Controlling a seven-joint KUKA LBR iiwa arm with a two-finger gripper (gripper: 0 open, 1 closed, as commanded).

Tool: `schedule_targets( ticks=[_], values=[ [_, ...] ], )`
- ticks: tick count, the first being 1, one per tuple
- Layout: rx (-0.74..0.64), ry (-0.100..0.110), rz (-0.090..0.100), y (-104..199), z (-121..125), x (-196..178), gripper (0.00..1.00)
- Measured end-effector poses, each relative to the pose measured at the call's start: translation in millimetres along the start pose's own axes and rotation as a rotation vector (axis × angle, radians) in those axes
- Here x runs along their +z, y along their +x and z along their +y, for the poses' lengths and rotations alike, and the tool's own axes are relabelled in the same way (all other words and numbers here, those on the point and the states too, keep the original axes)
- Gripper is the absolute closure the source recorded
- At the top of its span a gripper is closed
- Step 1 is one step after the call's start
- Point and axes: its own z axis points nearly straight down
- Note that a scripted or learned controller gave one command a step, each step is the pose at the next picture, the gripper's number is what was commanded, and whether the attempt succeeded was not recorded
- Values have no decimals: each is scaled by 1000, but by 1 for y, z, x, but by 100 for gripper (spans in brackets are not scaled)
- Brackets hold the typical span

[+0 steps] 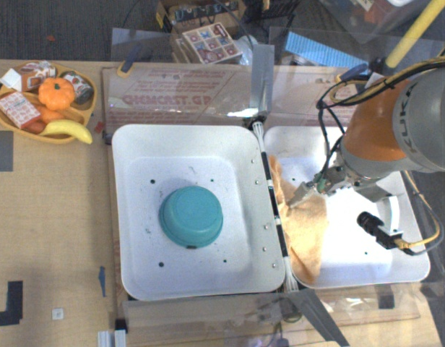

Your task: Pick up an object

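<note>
An upturned teal bowl rests in the middle of the left white bin. A tan cloth lies crumpled along the left side of the right bin, running from its upper left corner down to its front wall. My gripper reaches in from the right and hangs low over the cloth's upper part, its tip at or just on the fabric. The grey arm with its orange band covers the bin's upper right area.
A yellow dish holding toy food, among it a banana and an orange pumpkin, stands on the bench at the far left. Cardboard and a plastic sheet lie behind the bins. A metal divider separates the two bins.
</note>
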Motion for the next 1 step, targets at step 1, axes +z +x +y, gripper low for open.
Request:
schedule_targets(
  ticks=[1],
  values=[
    [47,-1,1,1,-25,0,0]
  ],
)
